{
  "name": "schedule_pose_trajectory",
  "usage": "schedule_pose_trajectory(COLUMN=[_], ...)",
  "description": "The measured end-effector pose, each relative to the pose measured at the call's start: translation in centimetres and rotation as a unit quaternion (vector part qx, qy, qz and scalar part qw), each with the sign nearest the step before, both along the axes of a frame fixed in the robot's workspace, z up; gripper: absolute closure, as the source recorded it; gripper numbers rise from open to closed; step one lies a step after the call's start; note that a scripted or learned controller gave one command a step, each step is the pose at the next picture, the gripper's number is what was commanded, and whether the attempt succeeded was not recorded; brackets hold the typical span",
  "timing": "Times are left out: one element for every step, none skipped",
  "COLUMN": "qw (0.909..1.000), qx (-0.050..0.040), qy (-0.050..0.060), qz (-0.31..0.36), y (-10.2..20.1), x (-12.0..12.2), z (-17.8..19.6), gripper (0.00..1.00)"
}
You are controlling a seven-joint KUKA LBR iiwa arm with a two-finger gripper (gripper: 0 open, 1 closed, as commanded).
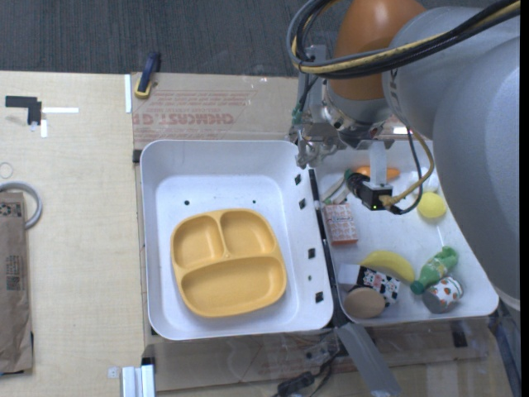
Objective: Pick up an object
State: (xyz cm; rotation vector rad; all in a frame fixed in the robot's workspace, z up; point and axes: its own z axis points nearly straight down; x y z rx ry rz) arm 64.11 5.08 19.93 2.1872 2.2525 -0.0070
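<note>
The claw (307, 157) hangs over the top-left corner of the right bin (475, 292), close to the wall shared with the left bin (153, 222); I cannot tell whether it is open or closed, and nothing is seen in its grip. Nearest below it lies a small red-and-white carton (340, 224), boxy and flat on the bin floor. Further right sits a smooth yellow ball (431, 206). Along the bin's lower end cluster a curved yellow banana (388, 265), a knobbly green bottle (436, 270), a black-and-white patterned box (378, 284), a brown egg-shaped lump (364, 303) and a rounded speckled piece (442, 294). In the left bin rests a glossy yellow plastic plate (227, 261), split into three compartments. Both bins stand on the pale wooden bench (66, 222).
</note>
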Motion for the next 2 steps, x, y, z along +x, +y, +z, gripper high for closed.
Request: schedule_pose_trajectory(qw=[0.9939, 0.9767], qx=[0.0009, 0.0015], qy=[-0.001, 0.0], qz=[0.11, 0.215], y=[-7.1, -15.1], x=[1.8, -4.3], z=[2.9, 4.9], gripper=[1.0, 1.0])
